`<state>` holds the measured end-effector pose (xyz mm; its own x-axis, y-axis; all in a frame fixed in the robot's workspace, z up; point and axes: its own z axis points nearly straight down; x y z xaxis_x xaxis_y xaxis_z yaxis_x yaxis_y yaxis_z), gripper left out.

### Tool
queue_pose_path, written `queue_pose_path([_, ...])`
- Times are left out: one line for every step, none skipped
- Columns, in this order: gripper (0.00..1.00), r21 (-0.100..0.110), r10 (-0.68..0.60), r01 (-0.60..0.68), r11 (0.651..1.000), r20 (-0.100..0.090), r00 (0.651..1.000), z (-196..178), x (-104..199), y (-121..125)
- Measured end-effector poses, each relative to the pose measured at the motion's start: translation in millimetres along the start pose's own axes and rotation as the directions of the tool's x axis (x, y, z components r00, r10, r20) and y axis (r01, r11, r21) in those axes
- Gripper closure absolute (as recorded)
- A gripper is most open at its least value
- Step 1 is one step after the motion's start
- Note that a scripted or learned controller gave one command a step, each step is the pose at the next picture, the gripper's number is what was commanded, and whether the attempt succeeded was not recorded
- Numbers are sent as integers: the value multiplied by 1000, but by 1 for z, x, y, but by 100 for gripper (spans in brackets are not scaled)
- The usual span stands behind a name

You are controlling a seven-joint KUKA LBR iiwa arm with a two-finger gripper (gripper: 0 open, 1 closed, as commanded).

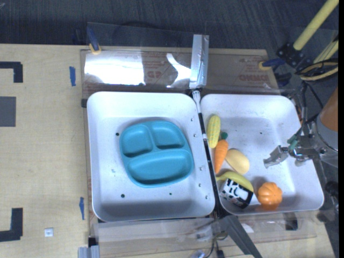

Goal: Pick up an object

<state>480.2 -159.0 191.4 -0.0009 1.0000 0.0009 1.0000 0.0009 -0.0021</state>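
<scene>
Two bins; gripper (pixel 273 157) hovers in the right bin (pixel 258 114), finger state unclear, near the pumpkin (pixel 270 194).

- Robotics lab, test cell setup, not a home or kitchen.
- Plywood surface (pixel 43 144) with black tape corner marks (pixel 13 71) and blue tape tabs (pixel 72 76), looks like calibration/placement markers.
- Two white bins: left bin (pixel 102 155), right bin (pixel 269 112), butted side by side, taped and clamped in place with a clear plastic sheet (pixel 140 63) behind.
- Contents are plastic toy food: corn (pixel 213 130), carrot (pixel 220 153), orange pumpkin (pixel 270 194), plus a blue divided tray (pixel 156 152). Grasp test props.
- Loose yellow and black cables (pixel 317 69) and a yellow pole (pixel 320 16) at upper right, dark carpet floor (pixel 161 4).
</scene>
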Motion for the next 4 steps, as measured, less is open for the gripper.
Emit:
queue_pose_path([0, -12, -177, 177, 984, 7, 984, 92, 31, 2])
queue_pose_path([0, -5, -153, 153, 988, 2, 988, 84, 34, 22])
queue_pose_path([0, -7, -108, 108, 994, 0, 994, 104, 7, 2])
queue_pose_path([0, -9, 87, -87, 996, 2, 996, 104, 38, 2])
